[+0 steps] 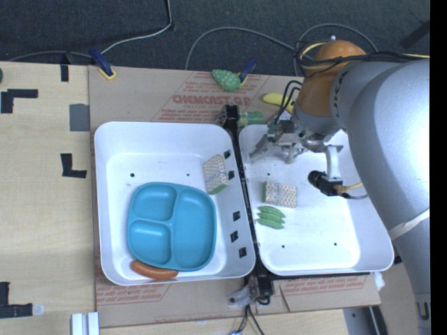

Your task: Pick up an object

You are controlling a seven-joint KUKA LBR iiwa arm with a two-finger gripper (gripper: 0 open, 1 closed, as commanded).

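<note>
Arm: smooth grey metal KUKA arm with a rounded orange band above the wrist, reaching over the right bin's far edge.
Left bin: shallow white plastic bin, rounded corners, glossy; the landmark for the places below.
Right bin: matching shallow white plastic bin, touching the left bin along a black centre divider.
Plate: sky-blue plastic plate with three compartments, rounded square, lying flat in the left bin's near half.
Gripper: metal two-finger gripper, low over the right bin's far left corner, just across the divider from the left bin; cannot tell whether it is released or clenched, and nothing is seen held.
Sausage: orange toy sausage, smooth, long axis roughly left to right, against the left bin's near wall, touching the plate's rim.
Sponge block: speckled beige block with a green edge, tilted against the left bin's right wall.
Speckled pad: flat speckled beige rectangle in the right bin, just beyond the divider.
Pea pod: green toy pea pod, ridged, long axis left to right, just near-side of the speckled pad.
</note>
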